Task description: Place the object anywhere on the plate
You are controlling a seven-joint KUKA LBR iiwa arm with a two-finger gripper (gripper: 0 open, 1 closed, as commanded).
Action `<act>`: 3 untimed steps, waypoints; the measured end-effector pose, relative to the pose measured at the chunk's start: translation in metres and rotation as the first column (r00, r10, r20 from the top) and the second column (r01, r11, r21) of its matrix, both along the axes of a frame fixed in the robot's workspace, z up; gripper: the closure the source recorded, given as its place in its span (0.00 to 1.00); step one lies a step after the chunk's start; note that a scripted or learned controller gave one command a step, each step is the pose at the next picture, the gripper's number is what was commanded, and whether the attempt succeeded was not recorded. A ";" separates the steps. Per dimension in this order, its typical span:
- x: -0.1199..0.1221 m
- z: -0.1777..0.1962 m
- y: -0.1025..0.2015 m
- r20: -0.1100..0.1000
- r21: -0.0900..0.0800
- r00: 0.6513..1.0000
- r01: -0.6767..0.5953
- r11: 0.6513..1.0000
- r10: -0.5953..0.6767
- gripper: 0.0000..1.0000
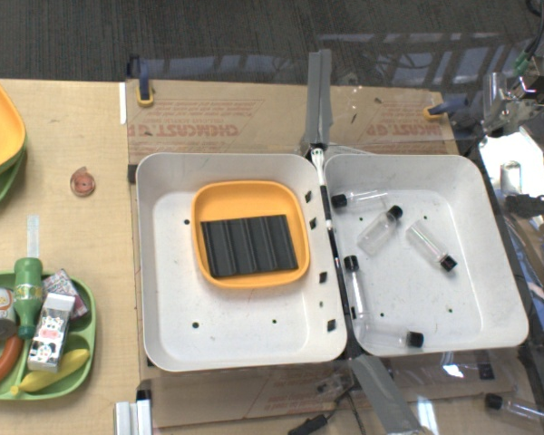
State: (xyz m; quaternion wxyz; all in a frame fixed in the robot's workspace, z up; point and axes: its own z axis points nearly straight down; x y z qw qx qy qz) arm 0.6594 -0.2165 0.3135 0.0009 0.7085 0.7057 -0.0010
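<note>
An orange, rounded-square plate point(250, 193) lies in the left white bin point(163, 333), toward its back. A dark grey ribbed rectangular object point(251, 246) rests flat on the plate and covers most of its middle. In the right white bin point(490, 315) lie clear plastic vials with black caps. One vial point(379, 231) is near the centre, another point(432, 246) lies to its right, and a third point(358, 196) is at the back left.
Small black caps point(415, 339) lie near the right bin's front wall and along the seam between the bins. On the wooden bench at left stand a green dish of toy food point(36, 333), an orange dish point(0, 143) and a small pink item point(82, 182). Cardboard point(218, 120) lies behind the bins.
</note>
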 end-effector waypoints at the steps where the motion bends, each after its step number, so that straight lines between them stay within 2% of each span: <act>1: 0.000 0.087 -0.005 -0.001 0.000 0.981 -0.196 0.981 0.196 1.00; 2: 0.000 0.128 -0.005 0.000 0.000 0.892 -0.452 0.892 0.452 1.00; 3: 0.000 0.127 -0.005 0.000 0.001 0.773 -0.635 0.773 0.635 1.00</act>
